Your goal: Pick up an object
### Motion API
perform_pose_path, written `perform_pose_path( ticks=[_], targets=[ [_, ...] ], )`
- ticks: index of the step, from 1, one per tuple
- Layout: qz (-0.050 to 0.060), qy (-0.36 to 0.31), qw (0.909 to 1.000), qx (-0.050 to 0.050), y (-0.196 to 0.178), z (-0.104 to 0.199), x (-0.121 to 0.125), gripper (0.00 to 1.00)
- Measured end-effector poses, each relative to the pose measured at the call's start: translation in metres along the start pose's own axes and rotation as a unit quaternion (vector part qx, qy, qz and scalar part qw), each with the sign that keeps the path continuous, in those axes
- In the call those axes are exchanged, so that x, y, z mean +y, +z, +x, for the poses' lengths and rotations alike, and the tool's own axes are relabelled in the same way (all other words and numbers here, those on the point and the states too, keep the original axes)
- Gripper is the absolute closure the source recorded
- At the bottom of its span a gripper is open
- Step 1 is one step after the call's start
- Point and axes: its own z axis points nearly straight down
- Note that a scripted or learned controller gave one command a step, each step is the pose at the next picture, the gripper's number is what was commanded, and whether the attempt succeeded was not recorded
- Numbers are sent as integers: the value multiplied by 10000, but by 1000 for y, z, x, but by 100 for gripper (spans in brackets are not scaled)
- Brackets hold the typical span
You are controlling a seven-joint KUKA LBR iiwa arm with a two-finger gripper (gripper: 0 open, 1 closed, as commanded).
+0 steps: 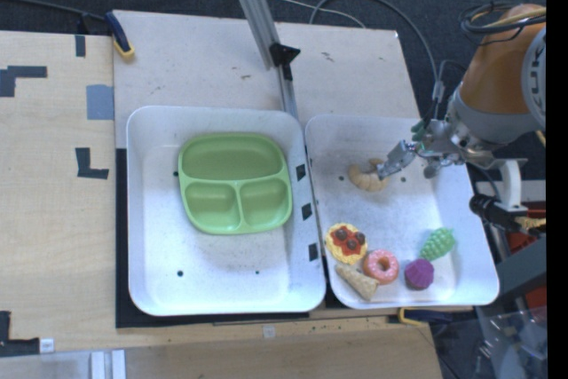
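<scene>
Toward the back of the right bin (pixel 461 217), we are seeing the end effector (pixel 387 166) reaching leftward, touching the tan pastry-like piece (pixel 364 179) lying just left and below, though we cannot tell how it is set.

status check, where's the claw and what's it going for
Claw low in right bin, at tan pastry toy. Grasp unconfirmed. Donut, pizza slice, purple and green fruit toys nearer front, apart.
</scene>
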Motion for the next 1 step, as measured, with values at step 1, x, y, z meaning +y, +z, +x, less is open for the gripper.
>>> perform_pose_path(
  ticks=[1],
  targets=[
    [-1,2,10000,1,0,0,0,0]
  ],
)
